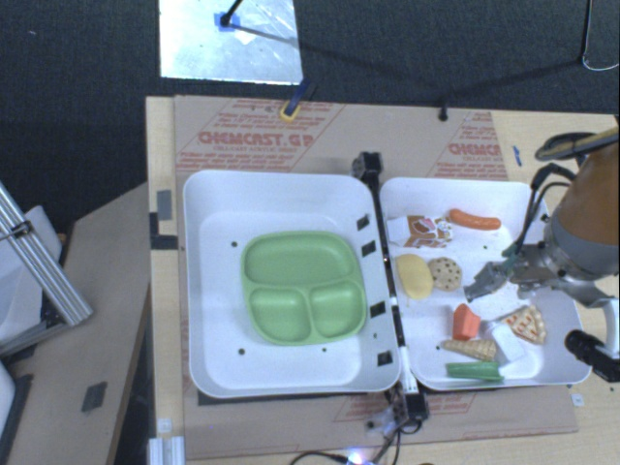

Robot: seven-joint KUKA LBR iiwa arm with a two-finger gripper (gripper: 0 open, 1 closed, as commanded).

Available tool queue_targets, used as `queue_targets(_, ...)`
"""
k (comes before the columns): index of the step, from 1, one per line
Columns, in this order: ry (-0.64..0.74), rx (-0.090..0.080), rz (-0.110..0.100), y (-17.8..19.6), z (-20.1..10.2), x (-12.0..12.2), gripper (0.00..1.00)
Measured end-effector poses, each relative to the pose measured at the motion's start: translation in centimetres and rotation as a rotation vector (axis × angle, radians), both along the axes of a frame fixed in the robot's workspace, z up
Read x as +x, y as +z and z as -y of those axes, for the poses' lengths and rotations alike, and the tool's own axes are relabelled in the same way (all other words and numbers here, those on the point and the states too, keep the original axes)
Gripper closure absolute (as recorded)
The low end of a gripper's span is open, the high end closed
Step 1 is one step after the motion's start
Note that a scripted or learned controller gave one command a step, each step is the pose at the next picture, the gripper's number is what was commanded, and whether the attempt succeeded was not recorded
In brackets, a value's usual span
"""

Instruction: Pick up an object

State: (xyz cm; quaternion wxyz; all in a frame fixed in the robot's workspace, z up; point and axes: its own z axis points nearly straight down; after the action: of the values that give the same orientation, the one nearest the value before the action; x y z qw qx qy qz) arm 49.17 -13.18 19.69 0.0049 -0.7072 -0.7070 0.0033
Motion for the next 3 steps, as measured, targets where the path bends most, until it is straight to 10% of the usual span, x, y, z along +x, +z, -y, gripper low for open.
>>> queue_targets(1,0.003,-0.002,0.012,0.6,0.0,0.3,0.0)
queue_targets(3,0.001,-0.002,0.01,-9.6,0.5,-0.4,0.0)
